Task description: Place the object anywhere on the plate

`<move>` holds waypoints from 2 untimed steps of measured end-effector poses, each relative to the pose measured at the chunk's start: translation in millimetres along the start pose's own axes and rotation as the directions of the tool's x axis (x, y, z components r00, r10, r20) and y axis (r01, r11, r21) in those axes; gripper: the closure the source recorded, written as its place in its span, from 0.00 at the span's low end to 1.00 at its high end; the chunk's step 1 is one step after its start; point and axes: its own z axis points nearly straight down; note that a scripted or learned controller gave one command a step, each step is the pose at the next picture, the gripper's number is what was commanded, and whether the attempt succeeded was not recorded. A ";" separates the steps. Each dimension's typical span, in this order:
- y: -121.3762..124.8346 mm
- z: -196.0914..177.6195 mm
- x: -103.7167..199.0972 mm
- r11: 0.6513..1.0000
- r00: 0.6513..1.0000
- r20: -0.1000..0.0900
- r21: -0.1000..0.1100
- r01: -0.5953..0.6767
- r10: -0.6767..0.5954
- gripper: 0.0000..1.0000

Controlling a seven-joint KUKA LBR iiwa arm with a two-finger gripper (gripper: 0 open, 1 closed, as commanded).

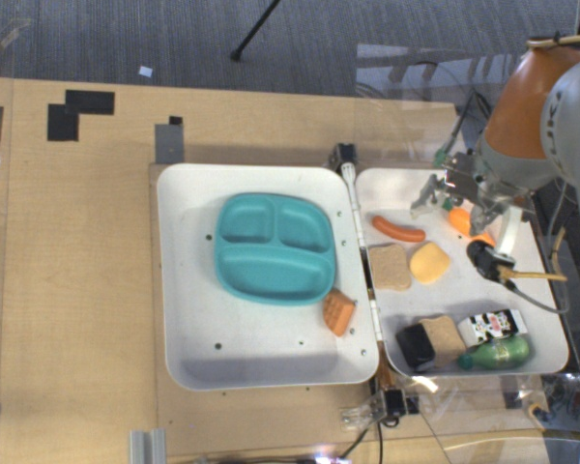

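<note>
We are seeing a teal plate [274, 246] with three compartments lying flat in the middle of the left bin. An orange ridged object [338, 312] is resting tilted just beside the plate's lower right corner, on the bin floor.

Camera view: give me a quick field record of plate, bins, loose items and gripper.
plate: teal, three compartments, in left bin, nothing on it
beside plate: orange waffle piece on bin floor, off the plate's lower right corner
right bin: sausage, bread slice, yellow piece, black block, green bottle
gripper: over right bin's upper part, near an orange item
grasp: cannot tell
</note>
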 end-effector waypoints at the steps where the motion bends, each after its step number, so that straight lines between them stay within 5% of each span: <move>1: 0.0 0.0 0.0 1.000 1.000 0.000 0.000 0.000 0.000 0.00; 2: 0.0 0.0 0.0 1.000 1.000 0.000 0.000 0.000 0.000 0.00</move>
